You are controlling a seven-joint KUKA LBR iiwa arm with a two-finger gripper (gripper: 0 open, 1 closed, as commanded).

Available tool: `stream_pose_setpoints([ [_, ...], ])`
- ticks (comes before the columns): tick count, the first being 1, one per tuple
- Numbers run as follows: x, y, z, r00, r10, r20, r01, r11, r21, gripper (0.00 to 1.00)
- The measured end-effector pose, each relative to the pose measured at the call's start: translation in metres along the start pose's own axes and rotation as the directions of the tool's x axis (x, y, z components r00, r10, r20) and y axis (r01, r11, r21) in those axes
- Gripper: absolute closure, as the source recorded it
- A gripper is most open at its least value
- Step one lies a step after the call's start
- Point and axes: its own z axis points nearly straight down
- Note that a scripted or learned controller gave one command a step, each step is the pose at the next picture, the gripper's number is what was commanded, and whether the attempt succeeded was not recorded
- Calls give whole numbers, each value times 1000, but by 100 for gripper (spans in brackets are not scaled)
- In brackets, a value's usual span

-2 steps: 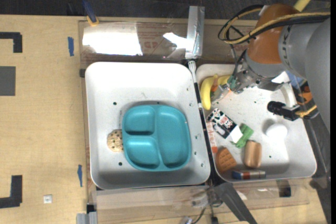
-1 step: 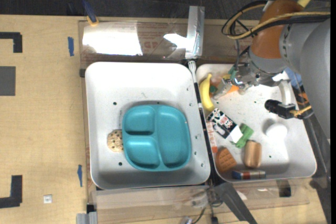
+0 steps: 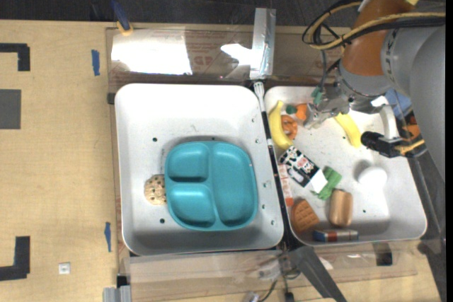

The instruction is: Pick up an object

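Observation:
My gripper (image 3: 320,109) hangs low over the far part of the right bin (image 3: 410,223), under the grey wrist with its orange band. Its tip is beside a small orange piece (image 3: 302,111), between a yellow banana (image 3: 276,129) on the left and a second yellow banana (image 3: 347,128) on the right. I cannot make out anything held. Nearer the front lie a black-and-white packet (image 3: 300,166), a green block (image 3: 323,182), a brown cylinder (image 3: 340,207), a brown bread-like piece (image 3: 304,216) and a marker (image 3: 334,235).
The left bin (image 3: 134,117) holds a teal divided plate (image 3: 211,184) with a cookie (image 3: 154,189) at its left edge. A white round item (image 3: 372,175) sits at the right of the right bin. A clear sheet and metal bracket (image 3: 263,42) stand behind the bins.

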Motion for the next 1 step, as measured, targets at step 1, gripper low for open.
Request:
stream_pose_setpoints([
  [1, 0, 1, 0, 1000, -1, 0, 1, 1000, -2, 0],
])
